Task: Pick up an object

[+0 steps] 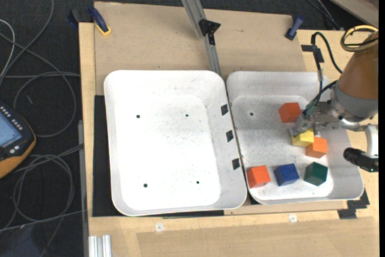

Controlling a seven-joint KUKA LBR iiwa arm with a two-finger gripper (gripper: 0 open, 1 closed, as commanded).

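Reaching in over the right bin, the arm has its gripper low, right above the yellow block. Fingers look like they straddle the top of that block, but the wrist covers most of them, so I cannot tell if the pincer is spread or closed, and cannot confirm a grasp.

All positions relative to the yellow block:
- Small orange block touching it on the lower-right side.
- Larger orange block just up and left, near but apart.
- Green block below and slightly right, near the bin's front edge.
- Blue block below and slightly left, just beside the green one.
- Another orange block further lower-left, beside the blue; these three form a row along the bin front.
- Left bin well off to the left, its rim butted against the right bin's rim; only small dark dots on its floor.
- Metal pole runs diagonally up and left, well apart, ending at the seam between the bins.
- Blue clamps sit on the far board corners, well up from it.
- Cables and a handheld pendant lie on the floor far left.
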